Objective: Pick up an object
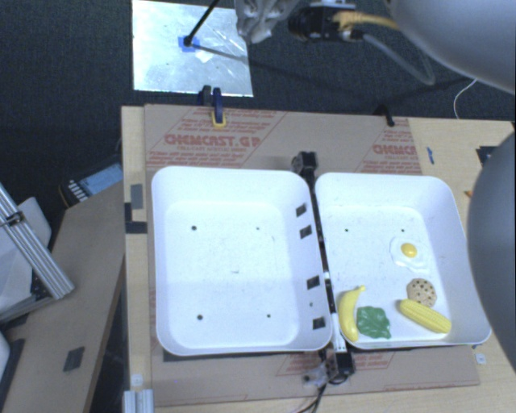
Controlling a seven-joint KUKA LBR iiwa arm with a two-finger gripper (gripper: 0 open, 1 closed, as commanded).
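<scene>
Right bin holds five toy foods at its near end: banana, green leaf, corn, cookie, fried egg; corn looks light, rigid, best pinched across its middle; hand state cannot be told.

Grey smooth rounded arm; yellow cable beside black fitting; pale metallic hand.

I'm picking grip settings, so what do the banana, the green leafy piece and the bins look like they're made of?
Banana: probably moulded plastic, with an even yellow and a soft sheen. Green leafy piece: likely plastic or rubber, flat, matte, uniform green. Bins: smooth white plastic by the look, with thin rolled rims and a faint gloss.
</scene>
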